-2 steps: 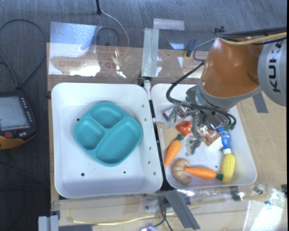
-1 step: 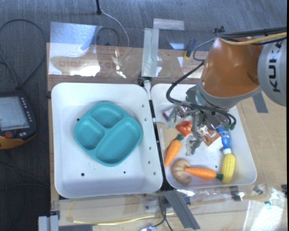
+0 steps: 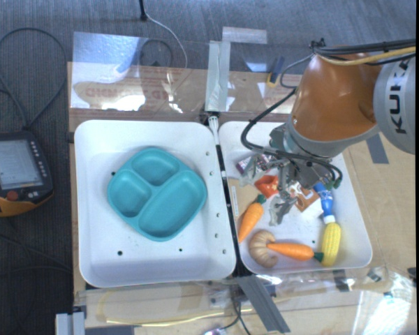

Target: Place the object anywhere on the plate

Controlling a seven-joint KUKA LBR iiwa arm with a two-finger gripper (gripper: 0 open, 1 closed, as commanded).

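The teal three-compartment plate [image 3: 157, 192] lies in the left bin [image 3: 91, 257] with nothing on it. My gripper [image 3: 281, 204] hangs low over the middle of the right bin [image 3: 356, 257], among the toy foods. Just left of it lie a small red piece [image 3: 267, 184] and a slanted orange carrot [image 3: 250, 219]. A brown-orange piece [image 3: 308, 200] and a blue bottle [image 3: 326, 204] sit just to its right. The arm's orange wrist hides the back of this bin.
Nearer the front of the right bin lie a second carrot [image 3: 291, 250], a yellow corn cob [image 3: 330, 239] and a tan ring-shaped piece [image 3: 260, 247]. A silvery-purple item [image 3: 248, 165] rests by the divider between the bins. A handheld control pad [image 3: 14, 169] lies off the bench at far left.
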